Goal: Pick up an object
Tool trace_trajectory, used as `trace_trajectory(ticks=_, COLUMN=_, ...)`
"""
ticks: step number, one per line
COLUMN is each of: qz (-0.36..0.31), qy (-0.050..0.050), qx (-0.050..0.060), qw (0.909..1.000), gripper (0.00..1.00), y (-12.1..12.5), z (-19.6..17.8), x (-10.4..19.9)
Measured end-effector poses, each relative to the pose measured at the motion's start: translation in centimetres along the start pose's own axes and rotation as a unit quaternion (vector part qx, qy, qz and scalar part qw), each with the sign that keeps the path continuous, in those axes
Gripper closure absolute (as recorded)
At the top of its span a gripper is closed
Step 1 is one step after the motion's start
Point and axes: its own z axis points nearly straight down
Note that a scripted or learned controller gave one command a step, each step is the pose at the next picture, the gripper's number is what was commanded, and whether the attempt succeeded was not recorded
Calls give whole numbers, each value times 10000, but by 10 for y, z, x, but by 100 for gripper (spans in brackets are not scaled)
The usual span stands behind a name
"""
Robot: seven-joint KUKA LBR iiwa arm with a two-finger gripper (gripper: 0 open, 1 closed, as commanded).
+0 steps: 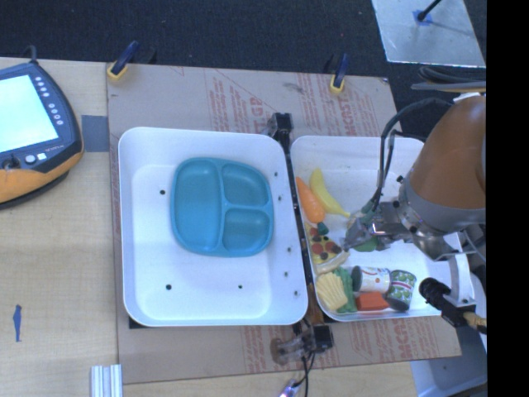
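The right white bin [355, 151] holds several toy foods. A yellow banana [324, 193] and an orange carrot [310, 200] lie at its left side. Below them is a pizza slice with coloured dots [324, 246], then a yellow corn piece [331, 289], a small can with a red-and-white label [374, 280] and a green-labelled can [402, 287]. My gripper [364, 231] hangs low over the middle of this bin, just right of the pizza slice and above the cans. Nothing shows between its tips.
The left white bin [140, 246] carries a blue divided plate [221, 206]. A teach pendant with a screen [33, 131] lies on the bench at far left. Clamps [122, 60] hold the cardboard sheet at the back edge. The arm's orange band [453, 155] rises at right.
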Motion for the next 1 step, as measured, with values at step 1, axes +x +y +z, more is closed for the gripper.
trace_trajectory(ticks=1, qz=-2, qy=-1, qx=-3, qw=10000, gripper=100, y=0, z=-27, x=59)
